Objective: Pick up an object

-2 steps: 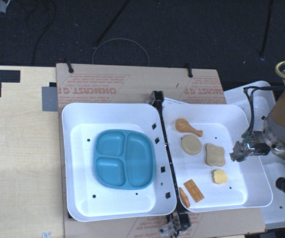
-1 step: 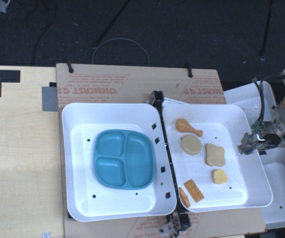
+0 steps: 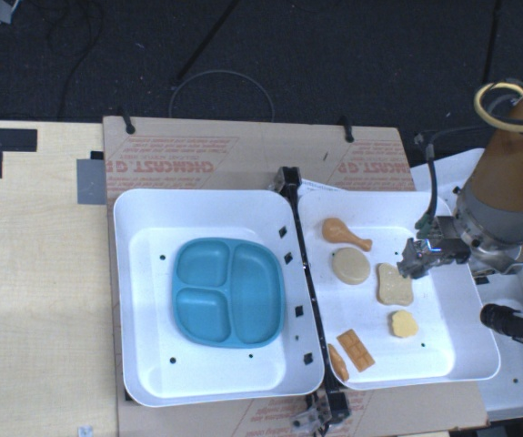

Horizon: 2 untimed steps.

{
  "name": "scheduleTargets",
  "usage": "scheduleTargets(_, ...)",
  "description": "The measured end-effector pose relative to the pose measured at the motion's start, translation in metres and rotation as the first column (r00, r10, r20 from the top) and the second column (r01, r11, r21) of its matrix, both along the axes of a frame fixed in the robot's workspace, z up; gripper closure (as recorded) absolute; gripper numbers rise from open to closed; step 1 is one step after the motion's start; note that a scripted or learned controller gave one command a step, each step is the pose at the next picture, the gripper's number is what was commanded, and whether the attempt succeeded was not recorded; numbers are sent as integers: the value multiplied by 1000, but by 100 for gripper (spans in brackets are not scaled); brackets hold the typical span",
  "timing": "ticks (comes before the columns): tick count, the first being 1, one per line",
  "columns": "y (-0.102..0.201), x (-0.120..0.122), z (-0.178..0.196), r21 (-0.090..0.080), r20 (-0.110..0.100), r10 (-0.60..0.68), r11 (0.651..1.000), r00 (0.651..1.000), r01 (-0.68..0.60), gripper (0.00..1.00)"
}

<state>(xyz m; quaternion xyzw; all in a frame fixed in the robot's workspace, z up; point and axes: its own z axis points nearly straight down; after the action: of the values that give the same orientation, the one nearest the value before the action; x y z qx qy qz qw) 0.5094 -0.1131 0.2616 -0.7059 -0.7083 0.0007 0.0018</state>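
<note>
so the hand (image 3: 413, 257) sits over the right bin (image 3: 461, 358), right at the top edge of the toast-shaped piece (image 3: 394, 286). can't tell how wide it is from up here. that piece lies just below-left of the hand, long axis running roughly up-down in view. the round cookie (image 3: 351, 266) is next door, so drifting left would probably catch that instead.
</note>
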Motion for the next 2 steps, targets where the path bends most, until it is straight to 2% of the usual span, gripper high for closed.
scheduleTargets(1,48,25,-17,-1,0,-1,1000,1000,1,100)
scheduleTargets(2,94,40,-14,0,1,0,1000,1000,0,100)
